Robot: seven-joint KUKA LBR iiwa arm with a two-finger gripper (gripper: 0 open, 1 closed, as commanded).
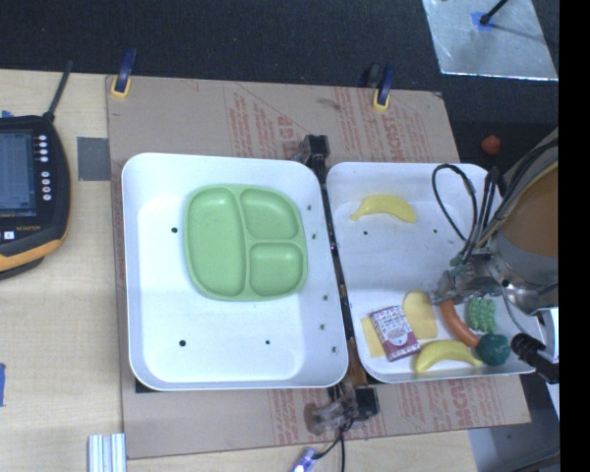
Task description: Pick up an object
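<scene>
1. The left bin [147, 352] is sitting on the cardboard-covered bench, and a green divided plate [245, 241] is lying in its upper half, its three compartments showing nothing inside.
2. The right bin [374, 254] is sitting just beside it, rim to rim, and it is carrying all the small things.
3. A yellow banana [384, 207] is lying alone toward 12 o'clock in that bin, well apart from the rest.
4. Down toward 5 o'clock a cluster is crowding together: a red-and-white packet [394, 330] lying on a flat yellow piece, a yellow block [420, 316] just beside it, an orange carrot [458, 324], a light green piece [482, 314], a dark green ball [493, 349], and a second banana [444, 358] along the bottom rim.
5. The arm is reaching in from 3 o'clock, its orange band [537, 214] showing at the edge and black cables looping off it over the bin.
6. The gripper [462, 285] is hanging low over the cluster, just above the carrot and the yellow block; its tips are a grey blur, so their spread and any contact can't be called.
</scene>
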